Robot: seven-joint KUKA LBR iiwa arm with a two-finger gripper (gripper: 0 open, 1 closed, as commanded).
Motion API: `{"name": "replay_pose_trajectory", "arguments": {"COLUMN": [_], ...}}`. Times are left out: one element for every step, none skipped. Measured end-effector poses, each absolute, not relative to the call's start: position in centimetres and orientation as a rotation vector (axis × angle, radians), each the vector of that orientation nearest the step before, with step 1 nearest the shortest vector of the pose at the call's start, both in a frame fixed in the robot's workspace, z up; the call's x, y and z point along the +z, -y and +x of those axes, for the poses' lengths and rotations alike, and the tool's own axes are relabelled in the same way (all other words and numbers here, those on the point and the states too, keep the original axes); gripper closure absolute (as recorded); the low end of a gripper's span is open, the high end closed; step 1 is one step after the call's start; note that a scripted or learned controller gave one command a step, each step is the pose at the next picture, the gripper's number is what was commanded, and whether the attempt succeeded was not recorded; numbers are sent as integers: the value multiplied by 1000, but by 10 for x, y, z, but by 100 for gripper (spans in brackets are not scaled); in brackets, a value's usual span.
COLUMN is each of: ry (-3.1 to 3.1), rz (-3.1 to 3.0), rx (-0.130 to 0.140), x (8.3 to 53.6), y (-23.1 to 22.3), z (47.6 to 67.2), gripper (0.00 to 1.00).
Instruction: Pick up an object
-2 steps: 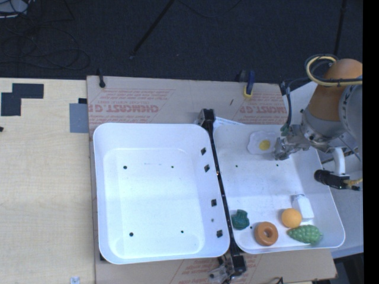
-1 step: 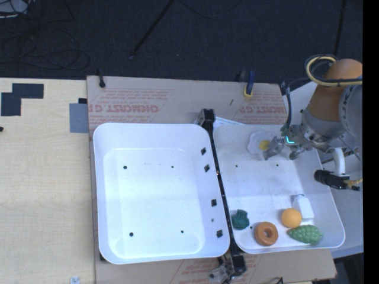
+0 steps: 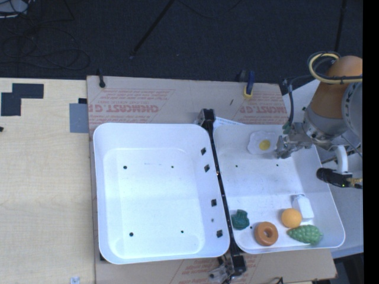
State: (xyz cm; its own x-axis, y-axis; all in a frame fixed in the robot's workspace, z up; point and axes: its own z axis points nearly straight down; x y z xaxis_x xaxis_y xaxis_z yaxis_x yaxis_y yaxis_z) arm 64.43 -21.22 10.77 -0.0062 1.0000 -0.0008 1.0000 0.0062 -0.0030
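The likeliest target is the fried-egg toy (image 3: 261, 142), a flat white piece with a yellow yolk, lying near the far edge of the right bin (image 3: 269, 179), a little toward the divider. It lies flat on the bin floor, so there is little height to grip, which probably explains why the gripper (image 3: 285, 148) sits so low and just beside it on the right. How far apart the fingers stand I cannot tell; they blur into a dark cluster, and nothing is visibly between them.

The other objects crowd the right bin's near edge: a dark green piece (image 3: 240, 219) by the divider, a brown doughnut (image 3: 266, 234), an orange ball (image 3: 291, 218), a white block (image 3: 305, 206) touching it, and a bumpy green cluster (image 3: 305, 234) at the near right corner.

The left bin (image 3: 154, 194) sits alongside, both resting on cardboard (image 3: 148, 102) on the tabletop (image 3: 41, 188).
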Motion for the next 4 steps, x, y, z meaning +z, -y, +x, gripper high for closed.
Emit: {"name": "replay_pose_trajectory", "arguments": {"ry": [2227,2227,2227,2226], "rz": [-2213,-2214,-2214,-2215], "rx": [5,5,5,5], "x": [107,117,117,128], "y": [212,213,213,214], "z": [644,644,644,644], "gripper": [0,100,0,100]}}
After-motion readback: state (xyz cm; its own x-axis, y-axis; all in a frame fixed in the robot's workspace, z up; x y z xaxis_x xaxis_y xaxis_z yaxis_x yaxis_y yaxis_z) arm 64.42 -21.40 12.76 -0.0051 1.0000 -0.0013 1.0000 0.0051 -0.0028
